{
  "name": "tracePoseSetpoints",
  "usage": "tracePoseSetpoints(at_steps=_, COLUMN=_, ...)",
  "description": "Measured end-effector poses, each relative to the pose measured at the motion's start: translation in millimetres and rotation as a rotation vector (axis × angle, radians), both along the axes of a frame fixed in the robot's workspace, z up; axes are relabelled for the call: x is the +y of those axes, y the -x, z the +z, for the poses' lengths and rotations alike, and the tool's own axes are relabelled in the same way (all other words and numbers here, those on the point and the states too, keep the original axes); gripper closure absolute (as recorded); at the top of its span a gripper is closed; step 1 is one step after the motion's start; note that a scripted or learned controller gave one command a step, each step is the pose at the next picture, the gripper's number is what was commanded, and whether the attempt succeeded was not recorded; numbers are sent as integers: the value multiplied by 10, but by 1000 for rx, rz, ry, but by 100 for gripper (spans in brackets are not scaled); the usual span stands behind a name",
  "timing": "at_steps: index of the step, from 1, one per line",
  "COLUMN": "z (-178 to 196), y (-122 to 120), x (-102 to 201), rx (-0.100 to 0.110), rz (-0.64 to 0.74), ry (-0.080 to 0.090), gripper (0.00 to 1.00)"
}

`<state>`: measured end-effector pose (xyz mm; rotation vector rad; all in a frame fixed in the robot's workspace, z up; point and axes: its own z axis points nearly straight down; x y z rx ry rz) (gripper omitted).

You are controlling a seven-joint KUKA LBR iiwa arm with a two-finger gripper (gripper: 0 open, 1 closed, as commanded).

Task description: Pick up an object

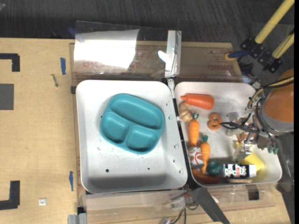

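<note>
The right bin (233,90) holds several toy foods. A large orange carrot (198,100) lies at its far end, with a small pumpkin (214,121) just below it. Two smaller carrots (194,131) (204,151) lie along the left wall. A bottle with a black-and-white label (237,171) lies along the near wall, next to a yellow piece (254,162). My gripper (245,138) hangs low over the right side of this bin, above the yellow piece and right of the pumpkin. Wires and the wrist hide what is directly under it.
The left bin (88,125) carries a teal divided plate (132,122). A beige piece (185,110) and a red-and-white packet (196,157) crowd the right bin's left wall. The arm's orange band (281,105) overhangs the bin's right rim. Yellow poles (275,15) stand at the far right.
</note>
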<state>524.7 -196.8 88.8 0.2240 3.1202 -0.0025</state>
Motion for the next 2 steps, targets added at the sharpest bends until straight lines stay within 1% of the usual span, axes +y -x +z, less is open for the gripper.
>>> tracePoseSetpoints(at_steps=1, z=131, y=-33, x=1, rx=-11, rz=1, ry=4, gripper=100)
tracePoseSetpoints(at_steps=2, z=1632, y=-797, x=213, rx=-4, rz=55, ry=1, gripper=100)
